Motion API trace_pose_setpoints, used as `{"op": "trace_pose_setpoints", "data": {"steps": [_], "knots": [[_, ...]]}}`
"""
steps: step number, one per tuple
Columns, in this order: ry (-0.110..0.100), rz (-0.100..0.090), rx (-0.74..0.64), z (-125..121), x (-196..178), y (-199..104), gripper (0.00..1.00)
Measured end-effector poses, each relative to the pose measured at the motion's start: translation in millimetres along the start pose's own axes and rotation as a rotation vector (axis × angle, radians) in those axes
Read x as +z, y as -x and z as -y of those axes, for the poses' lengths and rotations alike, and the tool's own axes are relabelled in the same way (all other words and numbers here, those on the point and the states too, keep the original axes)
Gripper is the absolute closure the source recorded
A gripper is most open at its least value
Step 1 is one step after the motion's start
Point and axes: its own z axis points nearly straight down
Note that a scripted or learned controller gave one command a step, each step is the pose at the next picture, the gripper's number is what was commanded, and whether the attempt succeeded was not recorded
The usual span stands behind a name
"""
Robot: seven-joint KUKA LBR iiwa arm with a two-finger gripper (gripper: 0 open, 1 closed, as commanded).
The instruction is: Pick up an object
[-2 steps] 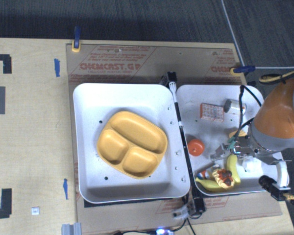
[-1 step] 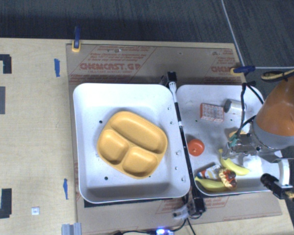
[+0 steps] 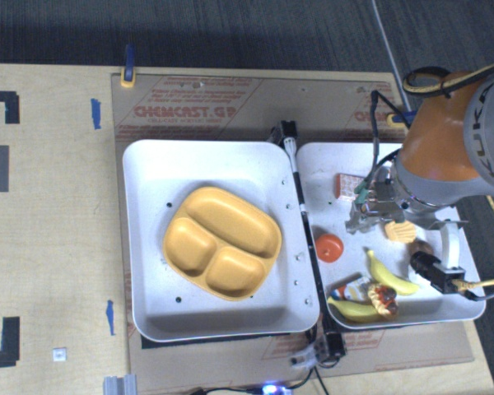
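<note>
Bananas lie near the pincer, low over the right bin; its opening cannot be told.

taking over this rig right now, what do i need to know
Hand: low over the right bin, nothing visibly held.
Right bin: red and white packet near the back, pale yellow block beside the hand, orange round piece by the left wall, two bananas at the front with a small colourful item between them.
Left bin: one yellow divided tray.
Done: arm is over the objects.
Left: grasp one and lift it; nothing is up yet.
</note>
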Motion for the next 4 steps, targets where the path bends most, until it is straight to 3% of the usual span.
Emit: {"op": "trace_pose_setpoints", "data": {"steps": [1,2,3,4], "knots": [[-0.001,0.001,0.0,0,0,0,0.0],[0.001,0.001,0.001,21,99,41,0.0],[0.006,0.003,0.002,20,88,42,1.0],[0.0,-0.001,0.0,-11,0,-69,1.0]]}}
